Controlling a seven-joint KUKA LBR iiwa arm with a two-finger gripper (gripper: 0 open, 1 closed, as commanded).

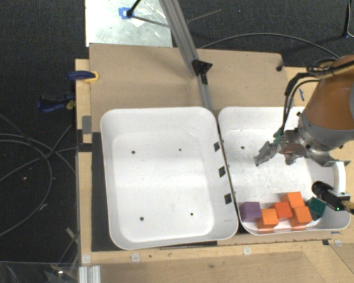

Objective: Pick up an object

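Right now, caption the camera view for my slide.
Gripper hovers over the right bin, apart from the purple block and orange blocks at its near edge.

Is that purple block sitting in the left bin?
No. The purple block lies in the right bin, at its near edge beside the orange blocks.

This looks like a robotics lab or test room. A grey and orange robot arm (333, 108) reaches over a plain wooden bench (147, 78) that carries two white bins (159, 119), fixed with black clips. Around the bench lie dark carpet (29, 34) with loose cables (23, 158), blue clamps (76, 75) at its left edge, and a metal pole (180, 25) slanting behind it.
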